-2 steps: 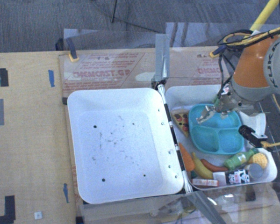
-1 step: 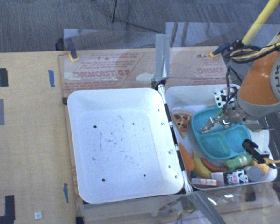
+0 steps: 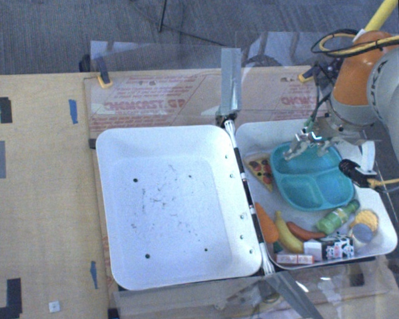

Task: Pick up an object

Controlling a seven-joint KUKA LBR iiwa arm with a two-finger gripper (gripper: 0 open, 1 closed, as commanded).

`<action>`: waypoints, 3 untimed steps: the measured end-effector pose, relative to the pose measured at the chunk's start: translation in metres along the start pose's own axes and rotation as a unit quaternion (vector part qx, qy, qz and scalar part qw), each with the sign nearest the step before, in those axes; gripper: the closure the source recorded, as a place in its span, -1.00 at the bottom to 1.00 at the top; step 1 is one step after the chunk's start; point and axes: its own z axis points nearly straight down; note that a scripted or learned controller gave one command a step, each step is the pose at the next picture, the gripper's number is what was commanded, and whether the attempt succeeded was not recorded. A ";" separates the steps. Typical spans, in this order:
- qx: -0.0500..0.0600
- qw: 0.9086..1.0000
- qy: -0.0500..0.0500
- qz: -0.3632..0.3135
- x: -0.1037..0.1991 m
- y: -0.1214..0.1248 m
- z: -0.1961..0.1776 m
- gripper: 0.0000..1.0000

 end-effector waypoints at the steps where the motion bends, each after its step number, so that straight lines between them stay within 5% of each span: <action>1: -0.012 0.998 -0.004 -0.058 -0.004 -0.020 -0.123 -1.00; 2: -0.021 0.992 -0.010 -0.122 0.015 -0.046 -0.042 -1.00; 3: -0.026 0.987 -0.012 -0.156 0.025 -0.051 -0.033 -1.00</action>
